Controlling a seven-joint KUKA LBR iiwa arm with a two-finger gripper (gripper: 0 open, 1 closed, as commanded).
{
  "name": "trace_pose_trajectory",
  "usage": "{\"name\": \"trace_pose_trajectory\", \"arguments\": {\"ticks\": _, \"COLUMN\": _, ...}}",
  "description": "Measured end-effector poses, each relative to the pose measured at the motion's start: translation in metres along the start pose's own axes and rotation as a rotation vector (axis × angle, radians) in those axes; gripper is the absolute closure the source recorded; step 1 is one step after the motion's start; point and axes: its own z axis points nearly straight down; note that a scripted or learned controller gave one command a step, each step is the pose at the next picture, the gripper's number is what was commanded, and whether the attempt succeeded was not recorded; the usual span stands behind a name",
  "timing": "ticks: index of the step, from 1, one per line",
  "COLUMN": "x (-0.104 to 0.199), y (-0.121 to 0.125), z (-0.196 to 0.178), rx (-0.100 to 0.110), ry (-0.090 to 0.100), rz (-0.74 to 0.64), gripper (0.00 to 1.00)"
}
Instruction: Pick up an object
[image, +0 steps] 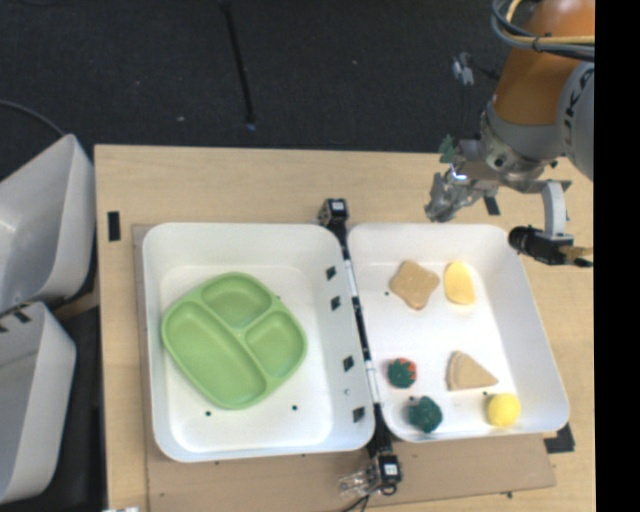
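In the right shallow white bin we count six small objects, any of which could be the thing to pick up. Toward the far side lie a tan, toast-shaped flat piece and, just beside it on the right, a pale yellow rounded oval piece. Nearer the front we see a small dark green lump with a red top, a tan wedge-shaped piece, a dark green knobbly lump and a bright yellow lemon-like ball. That makes two tan pieces, two yellow ones and two green ones, all lying apart from each other on the bin floor. The left shallow white bin holds one light green plastic plate with three compartments. We can read no writing or labels anywhere. The grey arm's two-finger gripper hangs above the bench just beyond the far rim of the right bin, well apart from every object; we cannot tell how it is set.
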Motion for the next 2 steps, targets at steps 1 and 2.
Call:
{"name": "trace_pose_trajectory", "arguments": {"ticks": 1, "x": 0.048, "y": -0.025, "z": 0.015, "rx": 0.009, "ry": 0.002, "rz": -0.002, "gripper": 1.0}}
{"name": "trace_pose_trajectory", "arguments": {"ticks": 2, "x": 0.091, "y": -0.061, "z": 0.017, "rx": 0.008, "ry": 0.003, "rz": -0.003, "gripper": 1.0}}
